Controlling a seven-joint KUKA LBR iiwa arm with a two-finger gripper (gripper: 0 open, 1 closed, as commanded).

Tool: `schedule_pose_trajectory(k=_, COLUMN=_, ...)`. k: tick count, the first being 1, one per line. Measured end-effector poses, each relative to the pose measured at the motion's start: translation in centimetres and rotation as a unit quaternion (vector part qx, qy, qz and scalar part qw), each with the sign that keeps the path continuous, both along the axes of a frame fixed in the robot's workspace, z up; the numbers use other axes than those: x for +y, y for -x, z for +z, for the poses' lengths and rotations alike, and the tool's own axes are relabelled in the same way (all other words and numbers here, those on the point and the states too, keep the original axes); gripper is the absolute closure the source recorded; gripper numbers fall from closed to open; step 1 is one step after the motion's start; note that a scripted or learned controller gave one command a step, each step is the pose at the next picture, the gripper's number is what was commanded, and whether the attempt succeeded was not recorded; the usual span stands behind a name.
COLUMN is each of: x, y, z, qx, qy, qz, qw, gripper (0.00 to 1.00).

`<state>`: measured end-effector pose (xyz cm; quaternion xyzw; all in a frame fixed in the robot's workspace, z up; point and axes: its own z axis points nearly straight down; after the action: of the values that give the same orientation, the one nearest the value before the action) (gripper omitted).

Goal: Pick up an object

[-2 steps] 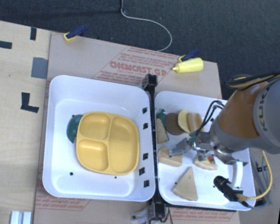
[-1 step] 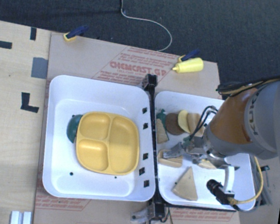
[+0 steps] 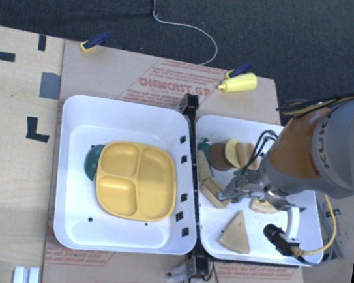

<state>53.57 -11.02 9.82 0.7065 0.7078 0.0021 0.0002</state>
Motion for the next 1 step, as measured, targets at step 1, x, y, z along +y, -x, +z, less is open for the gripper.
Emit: schedule_pose_trajectory(k=1, x=0.14, y=0.85, z=5.76, qx=0.001, qy=0.0015, qz=0.000, qw=1.0000, gripper=1.00)
